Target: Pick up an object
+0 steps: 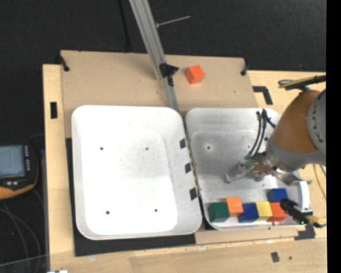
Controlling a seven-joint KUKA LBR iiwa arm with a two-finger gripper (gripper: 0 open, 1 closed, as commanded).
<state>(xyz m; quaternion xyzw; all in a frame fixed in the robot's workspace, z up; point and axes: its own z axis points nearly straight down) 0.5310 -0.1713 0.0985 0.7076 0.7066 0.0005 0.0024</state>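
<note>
Several small blocks lie in a row along the near edge of the right bin (216, 127): a green block (218, 211), an orange block (234, 205), a blue block (249, 211), a yellow block (263, 209), a red-orange block (277, 211) and another blue block (277, 195). My gripper (234, 176) hangs low over the middle of the right bin, just above the row and apart from it. Nothing shows between its fingers. The arm's grey and orange wrist covers the bin's right side.
The left bin (131, 169) sits beside the right one. An orange cube (194, 74) lies on the brown board behind the bins. A slanted metal rail (150, 33) rises from the back. A handheld device (8, 166) lies off the bench at left.
</note>
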